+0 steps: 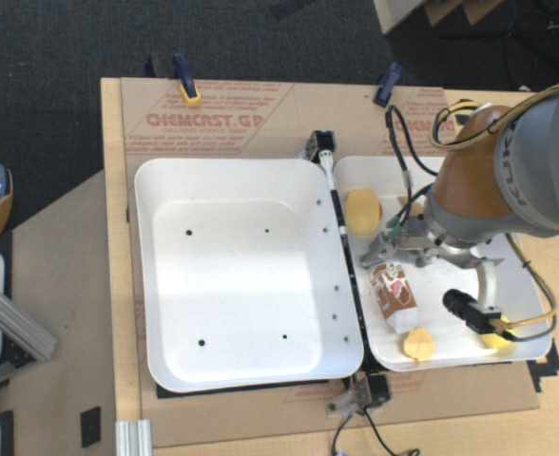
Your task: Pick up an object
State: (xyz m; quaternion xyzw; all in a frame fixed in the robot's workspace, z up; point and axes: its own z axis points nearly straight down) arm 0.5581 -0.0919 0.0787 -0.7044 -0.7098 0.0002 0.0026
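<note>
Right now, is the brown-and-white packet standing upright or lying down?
Lying down: the brown-and-white packet stretches lengthwise on the floor of the right bin, broad face toward the camera.

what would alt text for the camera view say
A grey and orange arm reaches from the right into the right bin, its gripper close to a brown-and-white packet. A round yellow object and a small yellow piece lie in the same bin.
</note>
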